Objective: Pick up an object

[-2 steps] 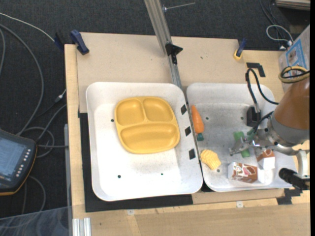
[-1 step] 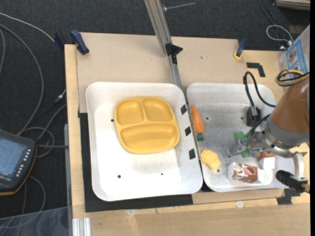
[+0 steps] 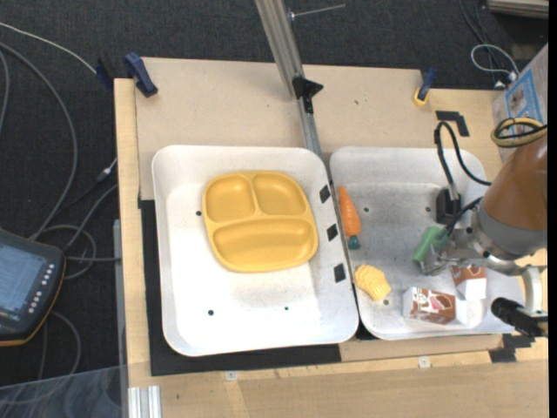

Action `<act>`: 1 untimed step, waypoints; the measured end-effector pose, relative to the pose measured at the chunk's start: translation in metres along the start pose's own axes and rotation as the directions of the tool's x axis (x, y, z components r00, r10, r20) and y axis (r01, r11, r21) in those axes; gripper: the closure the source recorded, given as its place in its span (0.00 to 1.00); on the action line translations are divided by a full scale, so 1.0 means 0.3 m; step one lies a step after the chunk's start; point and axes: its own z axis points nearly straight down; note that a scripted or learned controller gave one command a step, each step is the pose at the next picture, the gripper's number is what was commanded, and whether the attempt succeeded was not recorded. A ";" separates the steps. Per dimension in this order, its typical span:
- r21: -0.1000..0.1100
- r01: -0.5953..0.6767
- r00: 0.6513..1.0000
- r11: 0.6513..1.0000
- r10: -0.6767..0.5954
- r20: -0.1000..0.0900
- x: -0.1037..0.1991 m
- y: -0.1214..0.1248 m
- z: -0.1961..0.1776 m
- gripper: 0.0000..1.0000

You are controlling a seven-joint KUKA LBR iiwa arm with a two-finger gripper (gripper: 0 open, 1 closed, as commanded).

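Tool [image 3: 446, 249] sits low in the right bin [image 3: 392, 168], right side, w/ arm over it; can't tell its state. Green object [image 3: 426, 244] just beside tool on its left, touching or not unclear. Carrot [image 3: 349, 212] at bin's left edge, yellow corn [image 3: 372, 282] nearer. Brown-white packet [image 3: 432, 304] near edge; small carton [image 3: 471, 278] right of it. Left bin [image 3: 178, 259] has yellow divided plate [image 3: 258, 220]. Counter [image 3: 218, 103].

bright, even light — soft, slightly blurry
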 end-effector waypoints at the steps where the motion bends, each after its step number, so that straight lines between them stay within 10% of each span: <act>1: -0.005 0.002 1.000 1.000 -0.002 0.003 0.028 0.001 -0.156 1.00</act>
